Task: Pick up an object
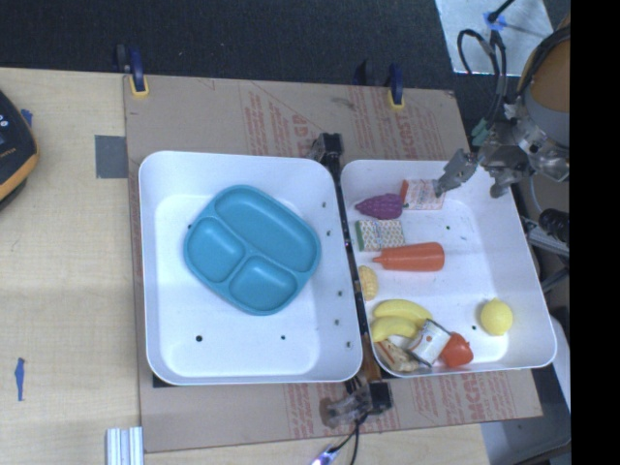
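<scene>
The right bin [513, 260] holds several toy foods: a purple eggplant [381, 205], a small pink-and-white pack [422, 194], a patterned packet [380, 234], an orange carrot [412, 257], a corn piece [368, 281], a banana [397, 316], a lemon [495, 316], a small can [432, 341] and a red tomato [456, 353]. My gripper [477, 180] hangs over the bin's far right corner, open, with nothing between its fingers. Its left finger [453, 174] is just right of the pink-and-white pack.
The left bin [165, 347] carries a blue divided plate [254, 248]. A black clip [330, 146] sits where the two bins meet at the back. A yellow-and-black device [12, 153] lies at the bench's left edge.
</scene>
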Robot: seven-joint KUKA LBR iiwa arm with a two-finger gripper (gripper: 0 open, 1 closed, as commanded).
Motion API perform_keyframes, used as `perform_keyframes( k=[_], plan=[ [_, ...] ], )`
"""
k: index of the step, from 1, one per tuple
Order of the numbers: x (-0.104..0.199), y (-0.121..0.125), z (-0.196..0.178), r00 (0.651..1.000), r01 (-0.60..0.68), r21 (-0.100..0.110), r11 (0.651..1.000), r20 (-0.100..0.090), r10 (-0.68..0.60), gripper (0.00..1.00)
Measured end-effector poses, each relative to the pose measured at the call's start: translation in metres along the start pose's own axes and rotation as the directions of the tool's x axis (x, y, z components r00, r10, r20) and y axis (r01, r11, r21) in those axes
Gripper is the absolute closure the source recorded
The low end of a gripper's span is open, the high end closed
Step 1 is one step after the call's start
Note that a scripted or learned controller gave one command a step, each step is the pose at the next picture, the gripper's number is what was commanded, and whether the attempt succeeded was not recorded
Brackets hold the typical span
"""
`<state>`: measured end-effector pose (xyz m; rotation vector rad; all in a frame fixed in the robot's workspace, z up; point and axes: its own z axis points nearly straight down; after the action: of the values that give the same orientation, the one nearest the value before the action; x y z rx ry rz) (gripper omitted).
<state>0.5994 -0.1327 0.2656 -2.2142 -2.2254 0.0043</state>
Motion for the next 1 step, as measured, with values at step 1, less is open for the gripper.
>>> perform_keyframes(
  k=[1],
  plan=[
    [0.0254, -0.0530, 0.1680, 1.000, 0.000, 0.001, 1.000, 0.000, 0.000, 0.00]
  ],
)
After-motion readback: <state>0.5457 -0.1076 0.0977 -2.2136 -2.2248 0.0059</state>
